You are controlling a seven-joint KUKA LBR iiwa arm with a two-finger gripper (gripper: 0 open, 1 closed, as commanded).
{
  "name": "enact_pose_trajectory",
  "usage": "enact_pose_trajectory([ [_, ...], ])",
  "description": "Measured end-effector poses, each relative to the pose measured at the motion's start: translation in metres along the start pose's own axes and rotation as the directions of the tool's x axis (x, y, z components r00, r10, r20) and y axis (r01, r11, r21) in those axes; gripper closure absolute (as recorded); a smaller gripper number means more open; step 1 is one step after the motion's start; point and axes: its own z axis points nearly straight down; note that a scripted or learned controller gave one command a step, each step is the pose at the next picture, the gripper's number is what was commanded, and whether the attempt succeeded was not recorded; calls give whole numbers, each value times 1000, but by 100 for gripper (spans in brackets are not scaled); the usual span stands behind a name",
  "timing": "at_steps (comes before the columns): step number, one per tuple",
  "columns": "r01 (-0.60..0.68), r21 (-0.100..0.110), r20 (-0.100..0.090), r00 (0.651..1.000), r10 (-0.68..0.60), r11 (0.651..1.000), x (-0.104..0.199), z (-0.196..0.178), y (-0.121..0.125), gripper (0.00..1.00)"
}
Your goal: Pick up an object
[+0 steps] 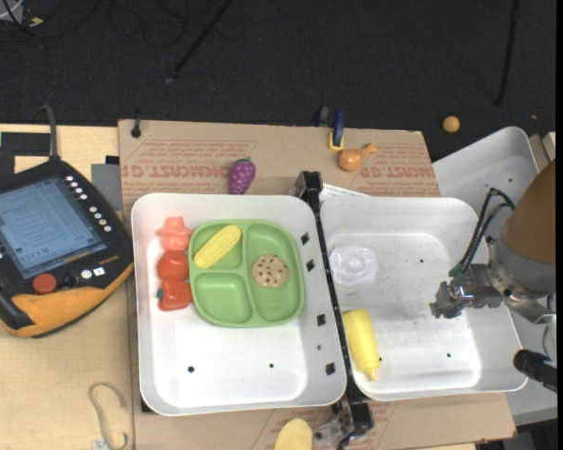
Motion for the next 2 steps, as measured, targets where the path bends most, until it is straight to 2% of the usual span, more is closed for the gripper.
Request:
enact_pose_trajectory([
  [1,0,-1,0,1000,0,1000,-1,-44,1,100],
  [2,5,1,-2,1000,-5,1000,47,-50,32,100],
])
